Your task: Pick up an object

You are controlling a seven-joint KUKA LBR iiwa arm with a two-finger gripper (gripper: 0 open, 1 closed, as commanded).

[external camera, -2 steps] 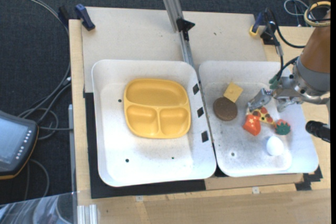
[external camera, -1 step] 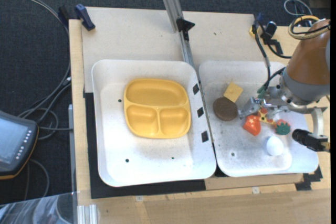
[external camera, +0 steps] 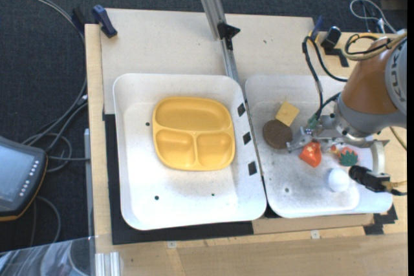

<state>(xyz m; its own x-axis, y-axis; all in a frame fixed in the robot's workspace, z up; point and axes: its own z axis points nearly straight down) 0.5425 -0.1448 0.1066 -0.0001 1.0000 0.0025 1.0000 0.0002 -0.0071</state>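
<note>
Hovering low in the right bin, the hand sat beside the orange-red toy; finger state was indeterminate; centring over the toy was advised before closing.

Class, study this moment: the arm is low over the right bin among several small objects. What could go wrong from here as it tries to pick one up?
1. The gripper sits between the brown disc and the red object, which lie close together; it may nudge one while going for the other.
2. The white ball looks round and could roll if bumped.
</note>
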